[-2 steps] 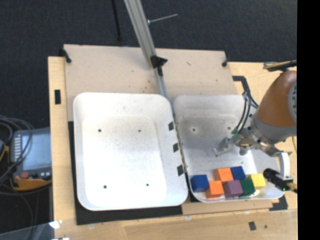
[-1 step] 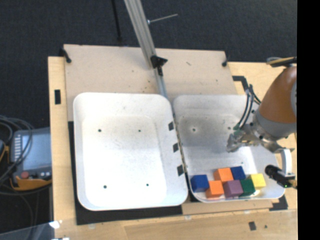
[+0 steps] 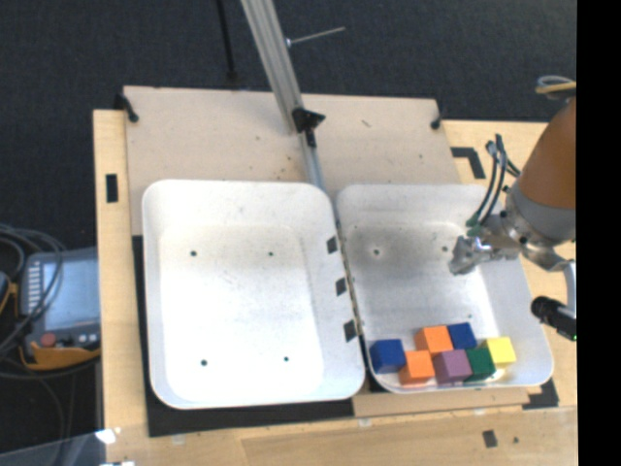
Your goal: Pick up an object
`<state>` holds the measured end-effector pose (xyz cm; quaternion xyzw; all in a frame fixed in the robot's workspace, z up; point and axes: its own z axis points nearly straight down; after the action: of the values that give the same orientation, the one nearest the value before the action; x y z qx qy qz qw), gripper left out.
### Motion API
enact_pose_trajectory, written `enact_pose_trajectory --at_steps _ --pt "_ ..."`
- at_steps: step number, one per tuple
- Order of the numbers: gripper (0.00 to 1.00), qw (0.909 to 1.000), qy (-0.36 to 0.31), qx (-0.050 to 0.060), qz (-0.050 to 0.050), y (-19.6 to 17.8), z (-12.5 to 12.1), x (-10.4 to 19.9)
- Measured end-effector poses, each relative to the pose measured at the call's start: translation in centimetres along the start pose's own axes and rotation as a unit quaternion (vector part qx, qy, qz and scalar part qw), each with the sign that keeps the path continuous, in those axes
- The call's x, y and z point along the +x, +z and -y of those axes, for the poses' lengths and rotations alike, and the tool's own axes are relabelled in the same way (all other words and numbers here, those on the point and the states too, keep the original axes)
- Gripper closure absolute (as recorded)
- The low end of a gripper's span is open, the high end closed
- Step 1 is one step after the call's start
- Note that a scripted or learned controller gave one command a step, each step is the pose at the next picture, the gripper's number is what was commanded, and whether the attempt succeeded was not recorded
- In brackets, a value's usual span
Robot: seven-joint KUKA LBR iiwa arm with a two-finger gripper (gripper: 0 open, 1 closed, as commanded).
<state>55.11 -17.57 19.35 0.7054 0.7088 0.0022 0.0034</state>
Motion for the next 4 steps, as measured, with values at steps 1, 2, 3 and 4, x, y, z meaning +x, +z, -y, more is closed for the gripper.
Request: enact_pose_trajectory --at_steps 1,2,3,4 --pt "1.00 1.0000 -0.001 0.000 0.000 -5.4 -0.2 -0.1" --pt "1.00 1.0000 -0.001 0.004 -0.001 -4.4 -1.3 4.7" --pt "1.00 1.0000 -0.002 0.002 -0.002 -5.4 -2.1 10.3" --pt "1.00 1.0000 -0.002 0.003 -0.002 -6.0 -3.2 14.9"
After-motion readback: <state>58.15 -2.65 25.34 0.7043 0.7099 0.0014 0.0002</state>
